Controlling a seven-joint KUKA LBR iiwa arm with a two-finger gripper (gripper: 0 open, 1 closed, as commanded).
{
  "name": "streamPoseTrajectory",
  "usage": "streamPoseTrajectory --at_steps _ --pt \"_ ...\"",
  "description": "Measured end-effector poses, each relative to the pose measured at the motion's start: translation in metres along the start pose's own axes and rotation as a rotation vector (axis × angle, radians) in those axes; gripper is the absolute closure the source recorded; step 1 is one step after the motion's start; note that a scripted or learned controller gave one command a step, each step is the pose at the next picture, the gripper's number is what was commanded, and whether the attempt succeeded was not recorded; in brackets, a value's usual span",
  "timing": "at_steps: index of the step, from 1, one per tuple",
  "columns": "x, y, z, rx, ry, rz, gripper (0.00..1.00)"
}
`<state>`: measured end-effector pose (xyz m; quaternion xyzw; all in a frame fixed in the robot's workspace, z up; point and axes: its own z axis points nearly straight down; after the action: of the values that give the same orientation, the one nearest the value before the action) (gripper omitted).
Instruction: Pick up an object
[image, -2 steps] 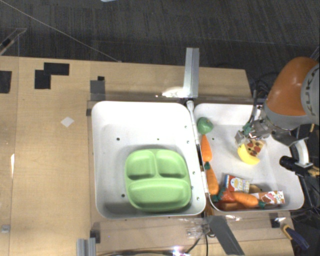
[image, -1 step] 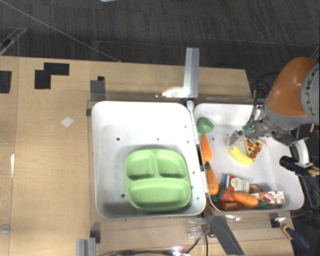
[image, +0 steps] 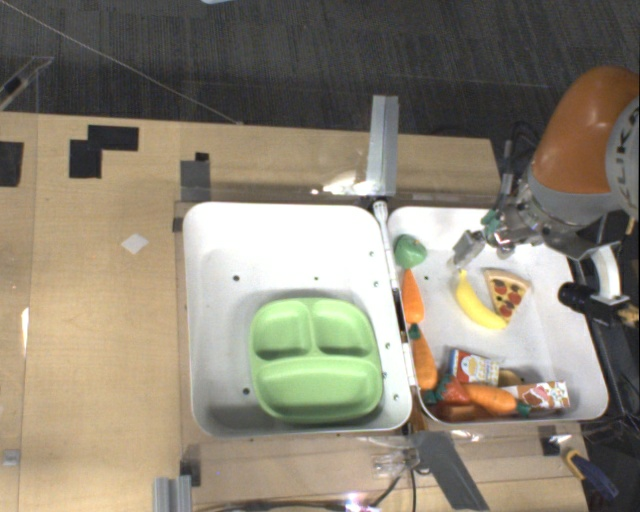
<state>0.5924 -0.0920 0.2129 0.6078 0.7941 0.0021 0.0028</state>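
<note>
Two bins sit side by side on the bench (image: 90, 330). The left bin (image: 215, 300) holds a tray (image: 315, 357). The right bin (image: 580, 400) holds a banana (image: 474, 305) touching a pizza slice (image: 507, 294). Carrots (image: 417, 335) lie along its left wall. Small boxes (image: 505, 385) lie near its front.

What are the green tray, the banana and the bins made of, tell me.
Green tray: looks like moulded plastic, matte, with smooth rounded compartments. Banana: probably a plastic toy, uniformly yellow with a slight sheen. Bins: seemingly white plastic, smooth, with soft rounded corners, though painted metal cannot be ruled out.
</note>
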Motion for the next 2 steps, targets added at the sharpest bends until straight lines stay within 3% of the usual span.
streamPoseTrajectory --at_steps 1,2 --pt "-0.051 -0.025 0.083 0.004 0.000 0.262 0.00" --pt "-0.049 -0.018 0.119 -0.012 -0.008 0.240 0.00"
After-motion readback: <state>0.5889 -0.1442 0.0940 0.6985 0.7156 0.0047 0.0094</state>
